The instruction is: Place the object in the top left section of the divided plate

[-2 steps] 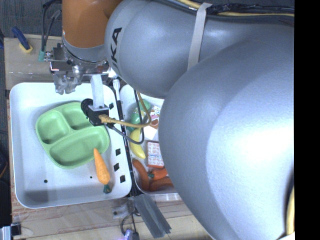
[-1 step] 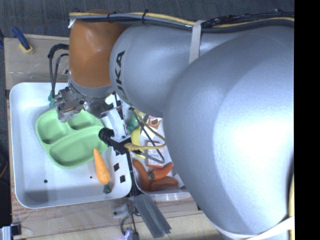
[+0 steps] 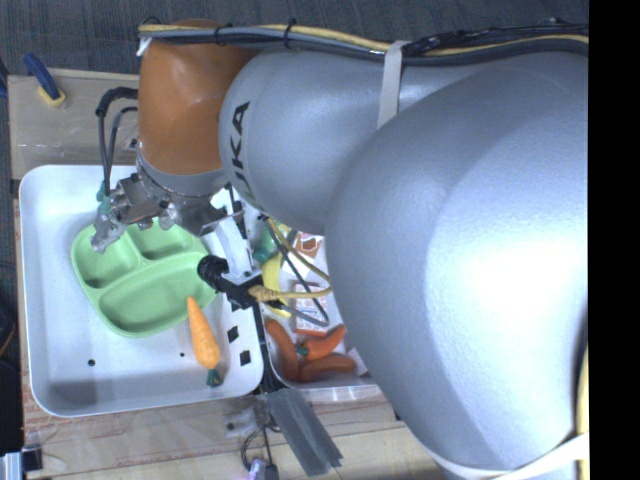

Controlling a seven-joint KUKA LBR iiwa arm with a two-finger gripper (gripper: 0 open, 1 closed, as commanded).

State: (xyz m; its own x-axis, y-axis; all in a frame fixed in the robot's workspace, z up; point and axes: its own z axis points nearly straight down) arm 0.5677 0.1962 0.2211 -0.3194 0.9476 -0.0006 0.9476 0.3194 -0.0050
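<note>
Carrot (image 3: 204,334) is the loose item you see in the left bin (image 3: 40,268), lying on the white floor just beside the lower right edge of the green divided plate (image 3: 140,288), its orange body running down and slightly right, its green tip at the bottom near the bin's right wall. It sits lower centre-left in the frame, outside every section of the plate.

Look to the upper left of the plate and you find the jaws (image 3: 115,218), a metallic cluster hanging under the orange band (image 3: 185,98) of the arm (image 3: 420,218). They sit over the plate's upper left rim, and one grey tip reaches down to the plate's left edge. You cannot tell from this view whether they are open or closed, and nothing can be made out between them. The carrot lies well apart from them, down and to the right, across the plate.

The arm's grey body covers most of the right half of the frame and much of the right bin (image 3: 320,388), where you can make out reddish sausage-like pieces (image 3: 315,353) and something yellow (image 3: 270,268) under the cables. A blue and yellow item (image 3: 45,80) lies on the table at the upper left.
</note>
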